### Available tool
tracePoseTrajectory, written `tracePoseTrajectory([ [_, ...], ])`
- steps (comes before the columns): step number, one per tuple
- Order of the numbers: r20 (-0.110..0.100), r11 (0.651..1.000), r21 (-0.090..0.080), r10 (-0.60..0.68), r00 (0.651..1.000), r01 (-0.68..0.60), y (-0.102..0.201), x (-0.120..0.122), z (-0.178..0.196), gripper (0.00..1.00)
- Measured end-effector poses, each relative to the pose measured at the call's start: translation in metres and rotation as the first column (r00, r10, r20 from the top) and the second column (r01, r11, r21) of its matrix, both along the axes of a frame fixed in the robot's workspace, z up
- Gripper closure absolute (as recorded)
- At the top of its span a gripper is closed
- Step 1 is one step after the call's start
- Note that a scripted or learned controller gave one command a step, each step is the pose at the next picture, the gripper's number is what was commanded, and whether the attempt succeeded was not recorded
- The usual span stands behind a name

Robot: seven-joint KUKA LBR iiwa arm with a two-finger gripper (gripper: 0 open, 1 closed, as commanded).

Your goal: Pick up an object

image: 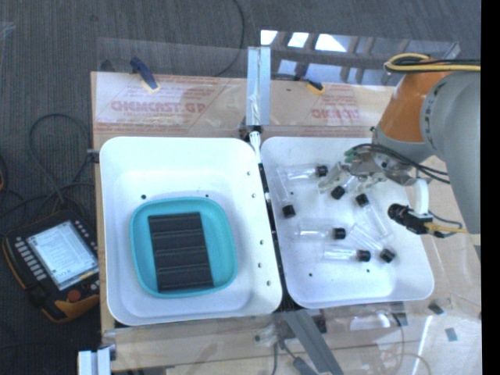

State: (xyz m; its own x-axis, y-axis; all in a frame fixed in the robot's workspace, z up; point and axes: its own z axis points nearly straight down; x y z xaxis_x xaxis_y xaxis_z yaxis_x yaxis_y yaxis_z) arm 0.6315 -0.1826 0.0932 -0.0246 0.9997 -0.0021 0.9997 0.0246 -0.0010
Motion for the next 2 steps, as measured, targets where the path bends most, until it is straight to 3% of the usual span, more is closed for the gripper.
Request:
tracePoseTrajectory([
  [1,0.013,1.0,-0.003,0.02,1.0,-0.02,-0.023,-0.044,-0.003,0.0],
  [2,0.018,1.0,-0.003,0.02,1.0,-0.02,-0.022,-0.042,0.008,1.0],
])
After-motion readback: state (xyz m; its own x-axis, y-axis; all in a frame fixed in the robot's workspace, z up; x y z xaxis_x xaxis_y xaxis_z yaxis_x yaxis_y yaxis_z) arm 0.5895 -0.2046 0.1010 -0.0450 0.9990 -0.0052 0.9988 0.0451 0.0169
